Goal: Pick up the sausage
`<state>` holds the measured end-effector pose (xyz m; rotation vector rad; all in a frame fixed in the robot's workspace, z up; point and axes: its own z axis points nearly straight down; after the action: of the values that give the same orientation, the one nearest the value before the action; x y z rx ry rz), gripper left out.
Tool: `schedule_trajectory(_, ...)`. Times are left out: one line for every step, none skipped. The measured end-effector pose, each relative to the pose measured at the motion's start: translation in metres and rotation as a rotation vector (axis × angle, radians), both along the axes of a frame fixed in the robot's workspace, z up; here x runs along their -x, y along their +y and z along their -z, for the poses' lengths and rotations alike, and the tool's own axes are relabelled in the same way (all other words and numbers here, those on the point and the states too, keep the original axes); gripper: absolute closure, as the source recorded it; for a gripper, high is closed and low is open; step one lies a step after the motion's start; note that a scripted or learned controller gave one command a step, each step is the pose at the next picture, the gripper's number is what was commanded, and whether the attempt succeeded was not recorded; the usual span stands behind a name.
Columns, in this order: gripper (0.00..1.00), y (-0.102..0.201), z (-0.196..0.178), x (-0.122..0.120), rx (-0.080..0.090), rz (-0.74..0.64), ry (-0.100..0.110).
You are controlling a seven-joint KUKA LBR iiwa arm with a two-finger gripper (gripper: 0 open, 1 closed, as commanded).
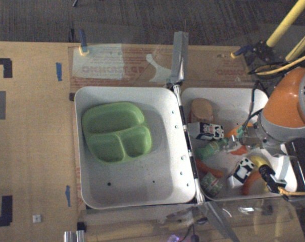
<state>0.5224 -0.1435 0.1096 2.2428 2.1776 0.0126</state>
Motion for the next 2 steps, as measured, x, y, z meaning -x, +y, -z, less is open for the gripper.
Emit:
schedule_trajectory(1.0, 0.09, -0.143, -0.023, -0.008, 0.413, 0.016)
schedule_trajectory(1.0, 0.166, -0.074, -0.009, -0.011, 0.813, 0.02)
